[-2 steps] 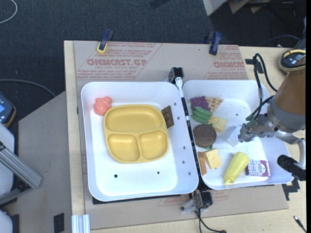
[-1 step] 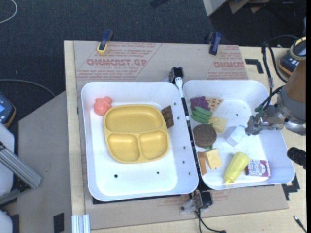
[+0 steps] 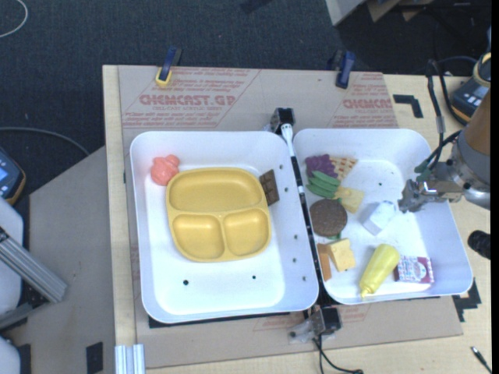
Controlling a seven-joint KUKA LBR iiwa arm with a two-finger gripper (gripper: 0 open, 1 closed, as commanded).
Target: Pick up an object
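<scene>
Heads up on this one: your pincer (image 3: pixel 411 199) is hanging over the right bin (image 3: pixel 448 232), near its right wall, just beside a small pale grey-white block (image 3: pixel 377 216). From this angle you can't tell how far the pincer is spread, and nothing shows in its grip, so I'd call the pick not yet made.

The task just wants any object, and the nearest candidate is that pale block, sitting mid-bin toward the table's right edge. Trouble is, it's almost the same colour as the bin floor and looks low and flat, so a descent that's slightly off probably closes on plastic or nudges it away.

Crowding is the other worry. The yellow squeeze bottle (image 3: pixel 379 268) and the red-and-white packet (image 3: pixel 414 270) lie toward the front edge, the brown round patty (image 3: pixel 328 217) and cheese wedge (image 3: pixel 341 254) toward the bin's left wall. A sloppy approach could shove one into another, or clip the bin wall.
</scene>
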